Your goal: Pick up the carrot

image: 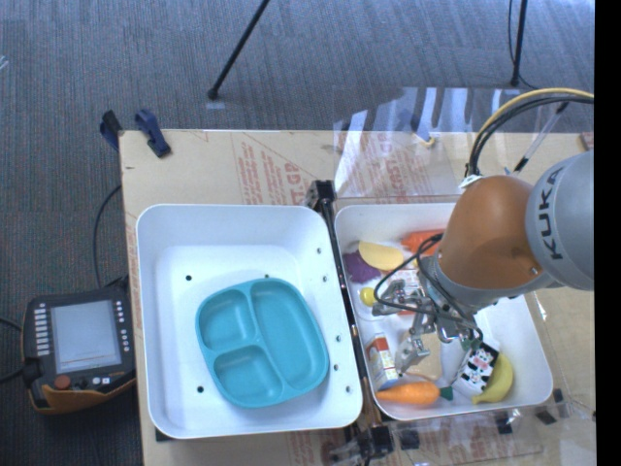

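Camera view showed you the long orange carrot with a green stub (410, 393) lying flat at the 6 o'clock wall of the right-hand shallow white bin (539, 349), just below the two-finger gripper (423, 346). Whether the pincer was spread, I cannot tell. Descend at 6 o'clock and straddle its width, clear of the banana (499, 380). Grey carpet (146, 37) surrounded the plywood bench (243, 168).

You have two white bins (155, 260), one blue divided plate (262, 341), one carrot (409, 393), one banana (498, 381) and one small bottle (382, 357).
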### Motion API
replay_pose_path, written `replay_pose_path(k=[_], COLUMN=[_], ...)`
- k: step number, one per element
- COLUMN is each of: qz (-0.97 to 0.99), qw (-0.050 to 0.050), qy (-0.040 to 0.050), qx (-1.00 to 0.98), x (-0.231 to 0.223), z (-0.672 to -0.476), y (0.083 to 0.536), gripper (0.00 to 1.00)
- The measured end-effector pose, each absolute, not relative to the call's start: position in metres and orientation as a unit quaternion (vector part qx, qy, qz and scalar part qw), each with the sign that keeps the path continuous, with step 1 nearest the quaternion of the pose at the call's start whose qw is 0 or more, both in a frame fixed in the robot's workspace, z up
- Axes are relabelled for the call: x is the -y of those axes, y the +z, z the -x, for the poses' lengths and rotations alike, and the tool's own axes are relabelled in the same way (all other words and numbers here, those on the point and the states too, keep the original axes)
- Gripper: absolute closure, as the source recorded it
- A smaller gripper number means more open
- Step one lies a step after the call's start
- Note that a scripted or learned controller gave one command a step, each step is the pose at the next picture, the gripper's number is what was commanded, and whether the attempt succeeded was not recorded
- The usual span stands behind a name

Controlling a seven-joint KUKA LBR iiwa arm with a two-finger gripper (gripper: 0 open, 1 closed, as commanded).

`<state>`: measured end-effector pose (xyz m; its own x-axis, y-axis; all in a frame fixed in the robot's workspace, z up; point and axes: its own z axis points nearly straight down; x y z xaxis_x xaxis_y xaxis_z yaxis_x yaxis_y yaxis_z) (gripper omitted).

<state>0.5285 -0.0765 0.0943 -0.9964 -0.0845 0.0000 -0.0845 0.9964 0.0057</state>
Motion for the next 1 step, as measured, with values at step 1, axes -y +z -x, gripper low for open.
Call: replay_pose_path(k=[1], qz=[-0.012], qw=[-0.013], qy=[0.0018], qx=[1.0], x=[0.0789], z=[-0.4875], y=[0.0923], gripper=[0.0])
